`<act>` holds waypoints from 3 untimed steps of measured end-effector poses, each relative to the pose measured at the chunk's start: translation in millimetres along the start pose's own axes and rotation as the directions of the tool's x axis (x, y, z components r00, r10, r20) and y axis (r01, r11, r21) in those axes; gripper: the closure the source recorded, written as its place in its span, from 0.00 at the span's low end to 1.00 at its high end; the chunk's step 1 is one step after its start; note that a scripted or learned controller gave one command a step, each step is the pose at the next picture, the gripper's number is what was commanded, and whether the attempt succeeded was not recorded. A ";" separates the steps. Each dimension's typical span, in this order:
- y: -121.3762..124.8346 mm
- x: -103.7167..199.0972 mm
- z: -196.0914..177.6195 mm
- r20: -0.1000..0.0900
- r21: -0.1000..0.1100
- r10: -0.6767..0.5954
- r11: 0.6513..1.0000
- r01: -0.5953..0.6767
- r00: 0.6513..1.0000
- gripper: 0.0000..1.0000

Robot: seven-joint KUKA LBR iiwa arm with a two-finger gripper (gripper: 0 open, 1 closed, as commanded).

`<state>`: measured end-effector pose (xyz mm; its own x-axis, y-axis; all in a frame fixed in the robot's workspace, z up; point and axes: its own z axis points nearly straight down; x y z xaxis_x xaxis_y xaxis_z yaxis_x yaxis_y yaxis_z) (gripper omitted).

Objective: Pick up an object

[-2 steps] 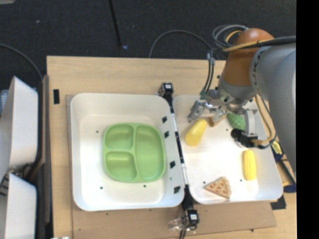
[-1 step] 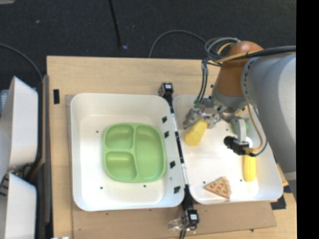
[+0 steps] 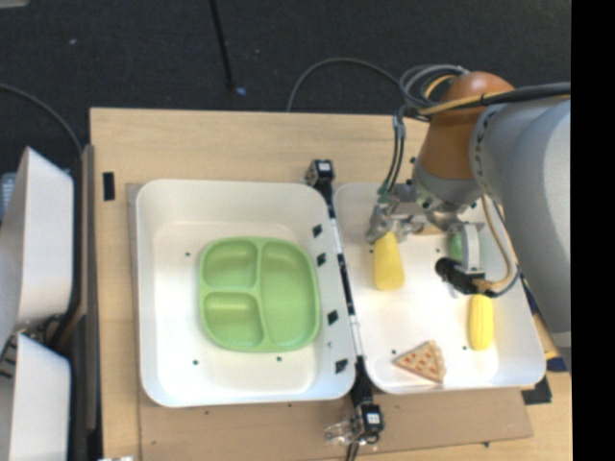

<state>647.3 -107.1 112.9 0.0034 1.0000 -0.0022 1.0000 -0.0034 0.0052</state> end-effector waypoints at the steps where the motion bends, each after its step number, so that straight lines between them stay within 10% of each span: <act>1: 8.0 -4.2 -46.4 -0.001 -0.002 -0.003 1.000 0.003 1.000 1.00; 3: 8.4 -7.0 -144.6 -0.001 0.000 -0.006 1.000 0.006 1.000 1.00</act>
<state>655.0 -113.8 257.6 -0.0027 1.0000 -0.0010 1.0000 0.0027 0.0047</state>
